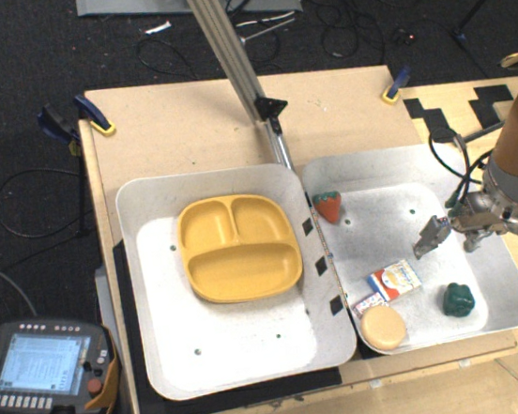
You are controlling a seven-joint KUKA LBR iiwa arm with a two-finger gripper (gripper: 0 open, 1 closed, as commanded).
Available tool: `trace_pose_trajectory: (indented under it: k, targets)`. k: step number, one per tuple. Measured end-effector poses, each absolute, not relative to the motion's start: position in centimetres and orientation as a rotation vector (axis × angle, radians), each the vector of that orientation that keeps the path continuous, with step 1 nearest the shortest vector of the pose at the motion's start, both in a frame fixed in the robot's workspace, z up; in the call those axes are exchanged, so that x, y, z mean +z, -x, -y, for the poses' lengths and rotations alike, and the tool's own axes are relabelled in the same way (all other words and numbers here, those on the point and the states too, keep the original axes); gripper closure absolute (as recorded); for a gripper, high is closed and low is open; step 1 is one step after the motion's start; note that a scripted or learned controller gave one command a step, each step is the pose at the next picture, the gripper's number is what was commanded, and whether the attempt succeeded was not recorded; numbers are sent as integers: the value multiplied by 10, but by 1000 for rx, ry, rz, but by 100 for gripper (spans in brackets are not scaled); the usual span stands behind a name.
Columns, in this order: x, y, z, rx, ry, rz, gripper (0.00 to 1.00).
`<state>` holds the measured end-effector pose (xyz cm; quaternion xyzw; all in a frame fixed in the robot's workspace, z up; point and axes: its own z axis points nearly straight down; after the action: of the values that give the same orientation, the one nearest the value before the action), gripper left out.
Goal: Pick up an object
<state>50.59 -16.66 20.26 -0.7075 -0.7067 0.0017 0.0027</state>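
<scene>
Right bin (pixel 372 201) holds four objects: small carton (pixel 394 281) near its middle, tan round piece (pixel 384 327) at the near-left corner just beside the carton, green piece (pixel 458 299) near-right, strawberry (pixel 330 206) at the far-left corner. Gripper (pixel 430 235) over the bin's right part, above the carton and apart from it; fingers spread, nothing between them. Left bin (pixel 165 356) carries a yellow divided plate (pixel 241 247).

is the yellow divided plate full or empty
Empty. The yellow divided plate in the left bin shows bare yellow in all three compartments, nothing lying in them.
</scene>
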Motion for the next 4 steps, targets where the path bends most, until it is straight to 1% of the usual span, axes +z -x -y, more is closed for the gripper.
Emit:
trace_pose_trajectory:
  k: [1,2,3,4]
  targets:
    - [159,-506,165,4,2218,2219,0]
    - [108,-514,157,-1,2223,2221,0]
    - [121,-515,158,-4,2224,2224,100]
    - [175,-514,168,-3,2226,2225,100]
